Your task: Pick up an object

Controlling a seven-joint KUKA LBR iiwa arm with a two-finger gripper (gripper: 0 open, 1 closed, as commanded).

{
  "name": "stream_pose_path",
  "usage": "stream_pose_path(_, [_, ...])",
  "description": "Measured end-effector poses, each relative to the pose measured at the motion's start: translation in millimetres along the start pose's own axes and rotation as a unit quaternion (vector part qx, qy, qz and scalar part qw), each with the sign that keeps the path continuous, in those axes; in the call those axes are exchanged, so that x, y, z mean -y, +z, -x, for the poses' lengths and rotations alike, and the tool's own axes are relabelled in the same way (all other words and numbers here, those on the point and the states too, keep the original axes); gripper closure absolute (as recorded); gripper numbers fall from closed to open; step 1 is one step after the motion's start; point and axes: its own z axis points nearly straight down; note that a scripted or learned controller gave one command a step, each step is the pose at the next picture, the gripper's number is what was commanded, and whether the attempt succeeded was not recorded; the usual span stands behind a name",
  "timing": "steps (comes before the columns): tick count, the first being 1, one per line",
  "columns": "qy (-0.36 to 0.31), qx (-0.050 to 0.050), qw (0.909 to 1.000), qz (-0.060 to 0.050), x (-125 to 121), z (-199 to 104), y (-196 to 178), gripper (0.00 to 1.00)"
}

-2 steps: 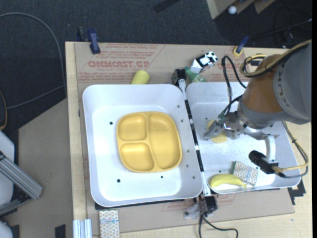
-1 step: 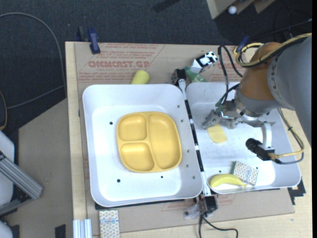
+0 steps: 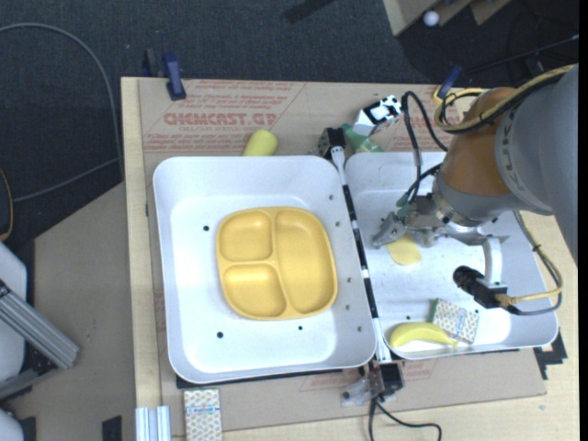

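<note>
Closest to you, a banana (image 3: pixel 423 336) is lying along the near edge of the right bin (image 3: pixel 409 292), and a packet (image 3: pixel 457 321) is sitting just beside it on the right. A bit further back in that bin you're looking at a pale yellow lump (image 3: pixel 402 253) lying flat on the floor. The gripper (image 3: pixel 397 232) is hanging low right over its far edge, touching it or close to it. You can't tell if the claw is open or closed from up here, and nothing is showing as gripped. The arm (image 3: pixel 542 145) is reaching in from the right, bending down to the wrist, with the orange band (image 3: pixel 470 163) facing you. In the left bin (image 3: pixel 184 246) a yellow plate (image 3: pixel 276 262) is sitting about in the middle. Behind that bin, a small yellow cylinder (image 3: pixel 260 142) is lying on the bench (image 3: pixel 138 136).
</note>
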Motion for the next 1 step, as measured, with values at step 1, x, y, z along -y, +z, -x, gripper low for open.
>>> stream_pose_path(1, [0.000, 0.000, 1.0000, 0.001, -0.3, 0.2, -10.0, 1.00])
